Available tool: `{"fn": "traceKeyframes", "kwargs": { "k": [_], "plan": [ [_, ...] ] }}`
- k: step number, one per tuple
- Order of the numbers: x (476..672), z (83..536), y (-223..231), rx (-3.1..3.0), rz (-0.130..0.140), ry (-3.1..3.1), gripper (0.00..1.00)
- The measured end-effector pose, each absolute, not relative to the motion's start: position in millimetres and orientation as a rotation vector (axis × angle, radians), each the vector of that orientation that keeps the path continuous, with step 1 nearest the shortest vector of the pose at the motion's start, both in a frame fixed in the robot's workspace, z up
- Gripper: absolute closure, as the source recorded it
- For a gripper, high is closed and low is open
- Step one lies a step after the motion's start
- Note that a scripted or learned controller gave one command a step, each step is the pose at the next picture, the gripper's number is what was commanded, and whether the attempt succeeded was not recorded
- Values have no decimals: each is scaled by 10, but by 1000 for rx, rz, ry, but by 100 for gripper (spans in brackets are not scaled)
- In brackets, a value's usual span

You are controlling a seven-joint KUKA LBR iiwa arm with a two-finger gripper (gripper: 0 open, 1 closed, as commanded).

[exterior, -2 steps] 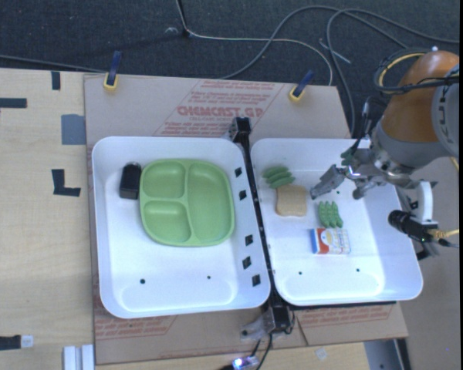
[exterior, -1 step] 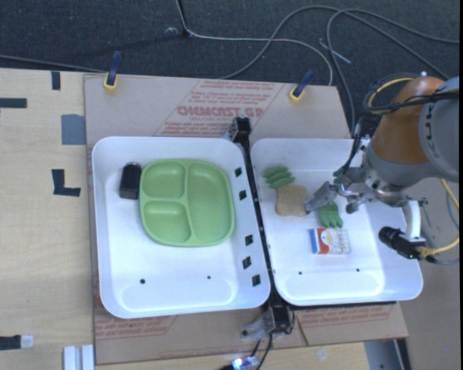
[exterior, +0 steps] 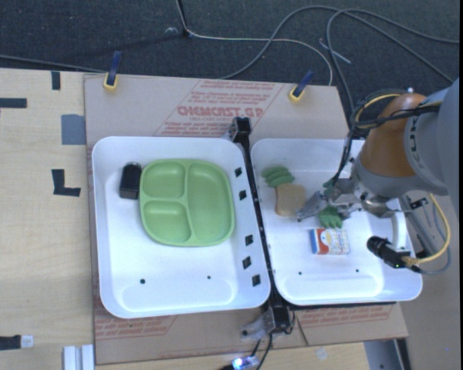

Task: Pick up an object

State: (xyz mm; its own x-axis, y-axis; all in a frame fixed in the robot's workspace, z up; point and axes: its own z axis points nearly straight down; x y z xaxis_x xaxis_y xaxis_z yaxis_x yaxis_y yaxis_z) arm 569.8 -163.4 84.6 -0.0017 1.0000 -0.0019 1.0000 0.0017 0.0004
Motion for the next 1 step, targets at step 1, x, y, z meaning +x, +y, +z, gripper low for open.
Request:
{"fn": "traceKeyframes", "kwargs": {
  "k": [1],
  "plan": [
    [5708,965,-1631,2215,1,2221,100]
  ]
}}
